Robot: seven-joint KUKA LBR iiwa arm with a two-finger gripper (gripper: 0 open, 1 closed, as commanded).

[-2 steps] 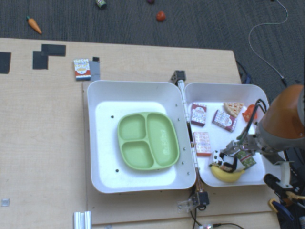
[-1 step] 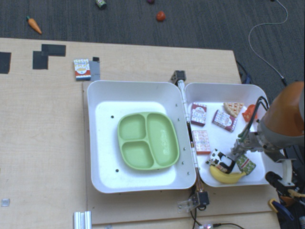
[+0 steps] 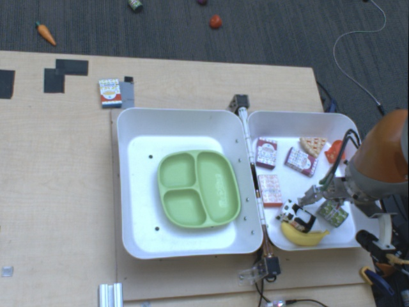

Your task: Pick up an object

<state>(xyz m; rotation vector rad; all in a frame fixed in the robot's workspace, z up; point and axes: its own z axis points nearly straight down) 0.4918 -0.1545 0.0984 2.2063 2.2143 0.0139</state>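
Three red packets (image 3: 266, 153), one banana (image 3: 301, 235).

A pale green divided plate (image 3: 199, 188) sits in the white left bin (image 3: 137, 171). The right bin (image 3: 342, 123) has a yellow banana (image 3: 302, 235) and red-and-white packets (image 3: 266, 153). Light wood counter (image 3: 51, 171).

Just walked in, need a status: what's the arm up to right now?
The arm is reaching into the right bin, its claw low among the toys near the front: a banana, a black-and-white toy and a green item. Nothing is visibly held, so no pick yet. Small packets and a waffle piece lie further back. The left bin holds a green divided plate, untouched.
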